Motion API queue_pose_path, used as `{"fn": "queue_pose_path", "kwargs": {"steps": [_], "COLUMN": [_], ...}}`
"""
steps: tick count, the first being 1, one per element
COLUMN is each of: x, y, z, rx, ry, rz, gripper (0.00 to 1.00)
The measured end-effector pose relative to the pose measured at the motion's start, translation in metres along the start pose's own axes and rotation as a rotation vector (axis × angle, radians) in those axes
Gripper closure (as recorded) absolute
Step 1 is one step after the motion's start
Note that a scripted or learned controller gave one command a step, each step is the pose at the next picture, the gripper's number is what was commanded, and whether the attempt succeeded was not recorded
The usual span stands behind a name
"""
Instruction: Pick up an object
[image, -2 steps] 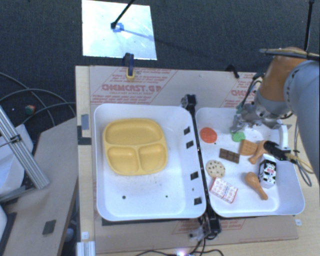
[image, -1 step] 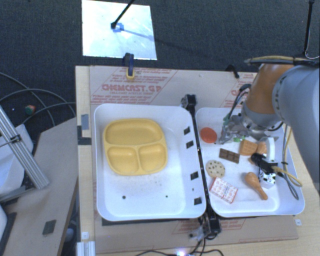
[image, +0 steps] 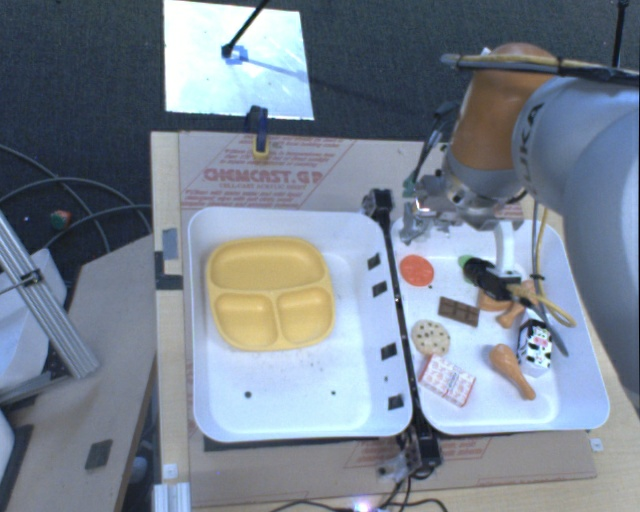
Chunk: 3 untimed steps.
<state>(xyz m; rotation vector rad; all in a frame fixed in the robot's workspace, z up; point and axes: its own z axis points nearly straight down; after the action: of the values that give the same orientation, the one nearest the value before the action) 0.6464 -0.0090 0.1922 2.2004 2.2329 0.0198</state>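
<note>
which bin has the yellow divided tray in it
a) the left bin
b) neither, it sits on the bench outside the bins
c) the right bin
a) the yellow divided tray lies flat inside the left bin, while the right bin holds the small items such as the cookie and the chocolate bar.
</note>
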Motion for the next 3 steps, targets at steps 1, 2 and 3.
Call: {"fn": "queue_pose_path", "kwargs": {"steps": [1,2,3], "x": [0.032,0.100,0.173], "y": [0.002,0.018,-0.022], "z": [0.007,-0.016,0.019], "rx": [0.010,0.008,0.017], "ry": [-0.003,-0.001,-0.002], "rz": [0.007,0.004,0.005], "gripper": [1.00,1.00,1.00]}}
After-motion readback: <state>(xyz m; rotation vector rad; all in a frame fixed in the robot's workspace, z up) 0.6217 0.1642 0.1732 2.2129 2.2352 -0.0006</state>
